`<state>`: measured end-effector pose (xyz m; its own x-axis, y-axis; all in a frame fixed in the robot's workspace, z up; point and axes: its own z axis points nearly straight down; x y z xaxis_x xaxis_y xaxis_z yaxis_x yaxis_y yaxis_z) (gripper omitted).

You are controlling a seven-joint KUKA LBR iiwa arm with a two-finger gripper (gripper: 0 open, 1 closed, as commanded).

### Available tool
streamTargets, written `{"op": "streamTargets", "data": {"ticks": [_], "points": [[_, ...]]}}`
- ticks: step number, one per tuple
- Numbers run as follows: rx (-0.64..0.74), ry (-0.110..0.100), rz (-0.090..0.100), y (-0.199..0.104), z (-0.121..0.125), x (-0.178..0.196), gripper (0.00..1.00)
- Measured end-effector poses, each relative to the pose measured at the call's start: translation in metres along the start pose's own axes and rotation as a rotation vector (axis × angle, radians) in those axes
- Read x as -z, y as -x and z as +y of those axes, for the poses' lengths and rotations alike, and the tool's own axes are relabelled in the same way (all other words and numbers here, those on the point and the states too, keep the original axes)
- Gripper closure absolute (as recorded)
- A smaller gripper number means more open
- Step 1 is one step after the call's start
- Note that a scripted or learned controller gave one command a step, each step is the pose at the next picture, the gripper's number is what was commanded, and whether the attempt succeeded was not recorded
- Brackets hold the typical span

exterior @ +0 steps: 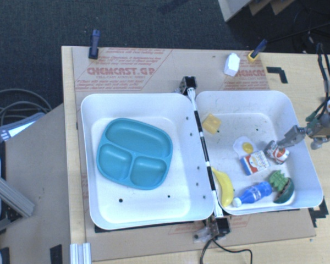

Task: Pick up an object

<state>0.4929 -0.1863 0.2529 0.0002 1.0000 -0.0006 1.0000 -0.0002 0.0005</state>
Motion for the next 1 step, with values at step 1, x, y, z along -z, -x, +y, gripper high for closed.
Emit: {"op": "streamTargets", "data": {"ticks": [1], "points": [[0.001, -0.002, 0.001, 0.0097, 0.0605, -0.1379, 0.0]]}}
